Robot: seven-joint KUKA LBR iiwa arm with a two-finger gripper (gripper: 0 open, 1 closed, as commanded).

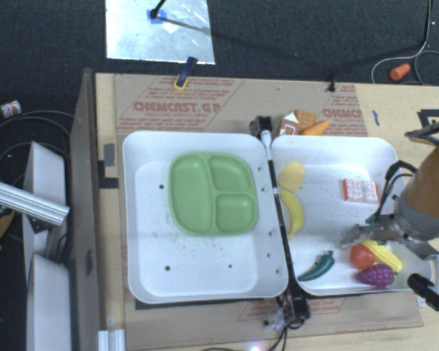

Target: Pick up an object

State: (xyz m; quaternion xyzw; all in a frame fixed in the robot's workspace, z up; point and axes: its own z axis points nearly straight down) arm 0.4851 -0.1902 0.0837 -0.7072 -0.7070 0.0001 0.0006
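1. We look down on two shallow white plastic bins side by side; the left bin (143,273) holds a green compartment plate (212,194).
2. In the right bin (329,159), a yellow banana (293,212) lies at nine o'clock, and a red-and-white packet (359,190) at two.
3. The grey gripper (373,234) sits at four o'clock, just above a red tomato (362,256), yellow corn (383,255) and purple grapes (375,275); a green pepper (318,266) lies at six.
4. We cannot tell its grip state.
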